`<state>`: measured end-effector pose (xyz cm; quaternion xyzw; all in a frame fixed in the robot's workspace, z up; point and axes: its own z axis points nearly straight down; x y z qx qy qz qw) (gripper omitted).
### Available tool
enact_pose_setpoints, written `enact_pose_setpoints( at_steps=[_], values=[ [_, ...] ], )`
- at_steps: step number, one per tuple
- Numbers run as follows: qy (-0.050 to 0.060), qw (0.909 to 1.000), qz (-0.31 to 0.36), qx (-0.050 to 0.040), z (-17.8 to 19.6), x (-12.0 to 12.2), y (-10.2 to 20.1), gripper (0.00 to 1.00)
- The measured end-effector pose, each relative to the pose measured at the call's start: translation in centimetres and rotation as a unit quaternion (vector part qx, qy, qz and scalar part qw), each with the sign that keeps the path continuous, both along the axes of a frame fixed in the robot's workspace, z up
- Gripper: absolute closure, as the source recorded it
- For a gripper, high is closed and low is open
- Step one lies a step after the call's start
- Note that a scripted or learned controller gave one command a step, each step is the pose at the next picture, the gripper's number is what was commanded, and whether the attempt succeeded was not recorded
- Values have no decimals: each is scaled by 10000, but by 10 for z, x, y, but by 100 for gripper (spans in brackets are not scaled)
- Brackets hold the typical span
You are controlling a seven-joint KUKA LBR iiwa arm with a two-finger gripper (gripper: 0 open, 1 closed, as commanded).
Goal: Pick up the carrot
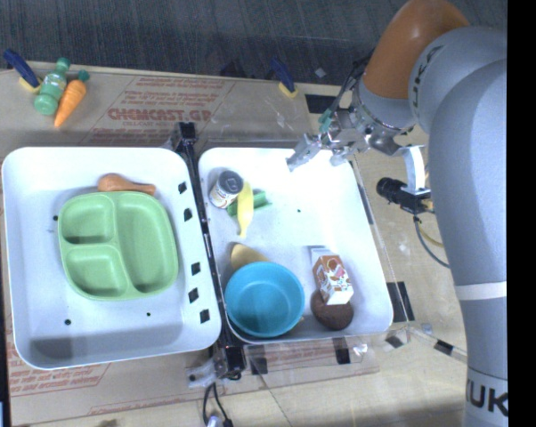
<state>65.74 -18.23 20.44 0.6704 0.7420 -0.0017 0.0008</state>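
Observation:
The carrot [69, 101], orange with a green top, lies on the bench beyond the far left corner of the left bin [19, 238]. It rests beside a green toy bottle [48, 93]. My gripper [319, 156] hangs over the far edge of the right bin [357, 212], well to the right of the carrot. Its fingers are open with nothing between them.
The left bin holds a green divided plate [117, 243] and an orange-brown drumstick-like piece [124, 183]. In the right bin are a can [226, 188], a banana [245, 208], a blue bowl [263, 299], a small box [331, 278] and a brown round item [332, 314].

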Motion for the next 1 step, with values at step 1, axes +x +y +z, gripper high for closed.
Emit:
enact_pose_setpoints(
  at_steps=[1],
  values=[
    [32, 9902, 1399, 34, -114, -31, 22, 0]
  ],
)
